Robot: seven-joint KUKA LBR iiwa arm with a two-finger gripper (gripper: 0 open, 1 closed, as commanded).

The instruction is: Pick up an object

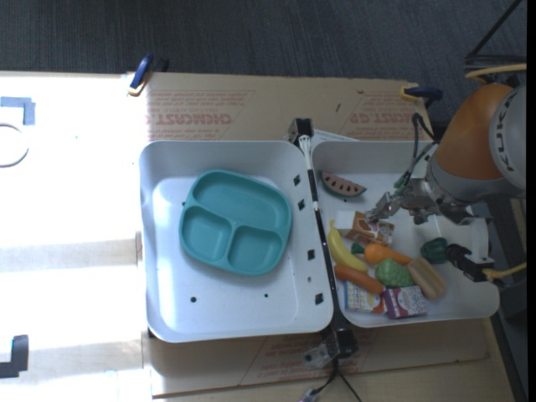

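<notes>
the arm (477, 145) reached in from the right, and its pincer (392, 203) hung low over the right bin (469, 308); whether it was wide or narrow could not be told. just below it lay a heap of toy food: a banana (343, 249), a carrot (358, 279), an orange (377, 254), a green piece (392, 273). a melon slice (343, 186) lay apart, near the divider. the left bin (159, 224) held a teal tray (235, 222).

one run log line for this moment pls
phase: reach | hand: low over right bin, above toy food pile | grasp: none seen | left bin: teal tray | watermelon slice: apart from pile
</notes>
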